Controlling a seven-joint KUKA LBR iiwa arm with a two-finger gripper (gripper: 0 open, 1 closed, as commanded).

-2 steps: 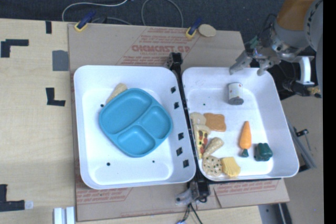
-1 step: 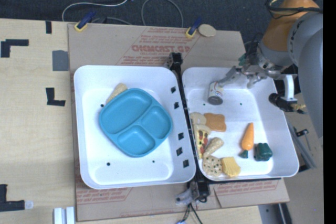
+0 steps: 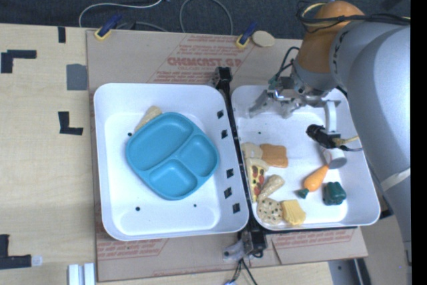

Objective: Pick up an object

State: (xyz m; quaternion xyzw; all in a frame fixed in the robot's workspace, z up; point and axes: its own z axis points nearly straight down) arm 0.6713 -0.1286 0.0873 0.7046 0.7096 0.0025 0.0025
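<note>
My gripper [image 3: 273,106] hangs over the far end of the right bin [image 3: 363,200], its two silver fingers spread open with only bare bin floor between them. Closer to the camera, toy foods lie in that bin: a toast slice [image 3: 274,155], a pizza slice [image 3: 257,177], a round cracker [image 3: 269,210], a yellow cheese piece [image 3: 293,212], an orange carrot [image 3: 314,178] and a dark green piece [image 3: 334,193]. The toast is the nearest to the gripper, a short way below it and not touching.
The left bin [image 3: 110,103] holds a blue divided plate [image 3: 172,154] with a tan item [image 3: 148,117] partly under its far edge. A black divider [image 3: 230,143] runs between the bins. The grey arm [image 3: 377,77] covers the right bin's far right side.
</note>
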